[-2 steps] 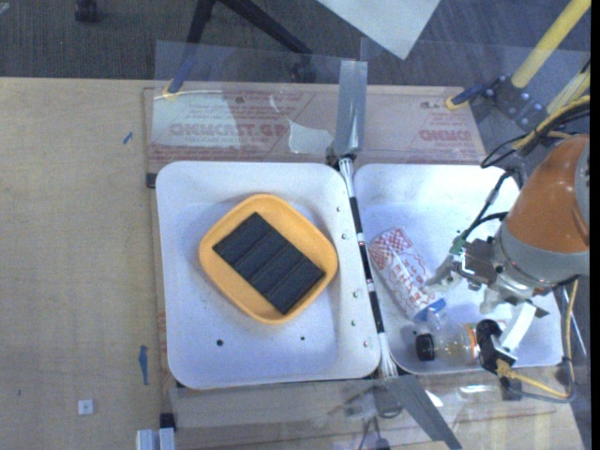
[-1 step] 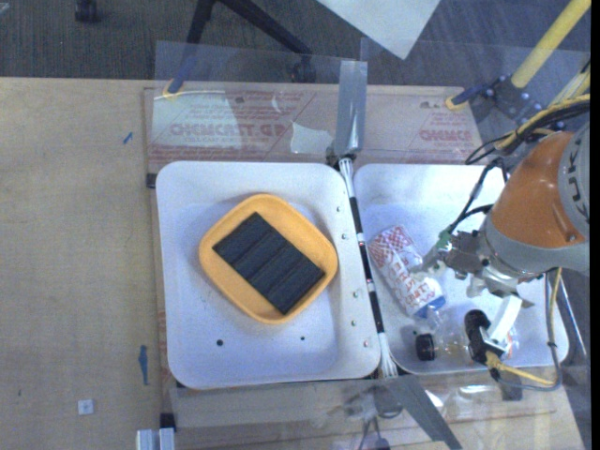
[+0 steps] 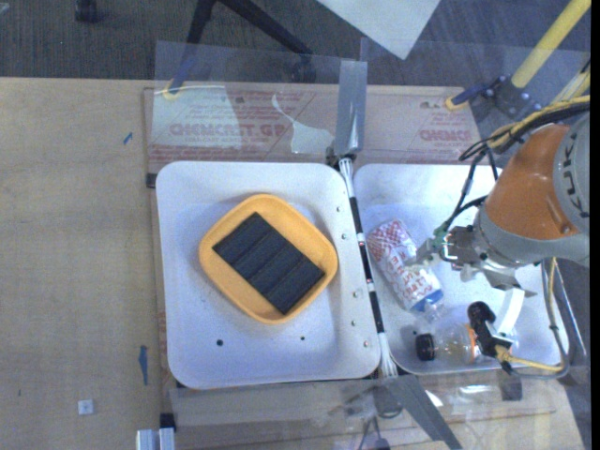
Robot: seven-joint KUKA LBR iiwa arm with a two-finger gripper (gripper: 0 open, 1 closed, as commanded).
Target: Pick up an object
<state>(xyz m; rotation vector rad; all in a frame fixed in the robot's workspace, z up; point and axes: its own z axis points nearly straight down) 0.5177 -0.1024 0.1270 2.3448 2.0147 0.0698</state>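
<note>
My gripper (image 3: 442, 248) hangs over the right bin (image 3: 412, 190), just right of a red-and-white checked packet (image 3: 388, 239). Below the packet lies a clear plastic bottle (image 3: 415, 287) with a red-and-white label and a blue cap, pointing toward the bin's front. A small amber bottle (image 3: 452, 346) with a black cap lies on its side near the right bin's front edge. In the left bin (image 3: 187, 326) sits a yellow dish (image 3: 221, 284) with a black ridged slab (image 3: 269, 262) on it.
The grey and orange arm (image 3: 534, 204) covers the right side of the right bin. A metal divider (image 3: 361, 251) runs between the two bins. Clear plastic sheeting and a cardboard flap stand behind the bins.
</note>
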